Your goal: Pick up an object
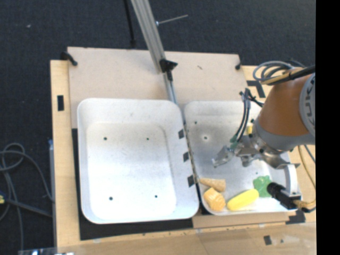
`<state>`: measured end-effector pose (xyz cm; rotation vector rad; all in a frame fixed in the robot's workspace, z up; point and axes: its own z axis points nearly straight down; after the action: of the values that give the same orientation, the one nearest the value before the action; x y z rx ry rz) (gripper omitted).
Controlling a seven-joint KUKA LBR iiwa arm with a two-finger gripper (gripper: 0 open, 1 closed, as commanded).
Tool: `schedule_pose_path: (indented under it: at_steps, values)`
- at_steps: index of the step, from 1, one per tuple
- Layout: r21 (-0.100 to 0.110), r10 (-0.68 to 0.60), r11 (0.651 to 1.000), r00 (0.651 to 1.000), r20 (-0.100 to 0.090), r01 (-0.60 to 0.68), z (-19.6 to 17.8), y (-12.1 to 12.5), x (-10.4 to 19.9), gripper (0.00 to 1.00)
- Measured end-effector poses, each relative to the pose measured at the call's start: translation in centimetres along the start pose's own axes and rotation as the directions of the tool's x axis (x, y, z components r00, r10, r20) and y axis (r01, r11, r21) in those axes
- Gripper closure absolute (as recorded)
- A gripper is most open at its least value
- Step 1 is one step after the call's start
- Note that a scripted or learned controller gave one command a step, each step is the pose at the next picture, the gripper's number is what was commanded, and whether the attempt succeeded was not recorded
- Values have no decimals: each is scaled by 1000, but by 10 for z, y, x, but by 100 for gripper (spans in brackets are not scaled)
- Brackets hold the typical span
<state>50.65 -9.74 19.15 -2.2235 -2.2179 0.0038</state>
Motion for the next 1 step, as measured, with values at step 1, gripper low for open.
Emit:
schedule_pose_path:
  at_steps: [1]
  values:
    - [1,0,1000,1000,0,0,42,0,-3,0]
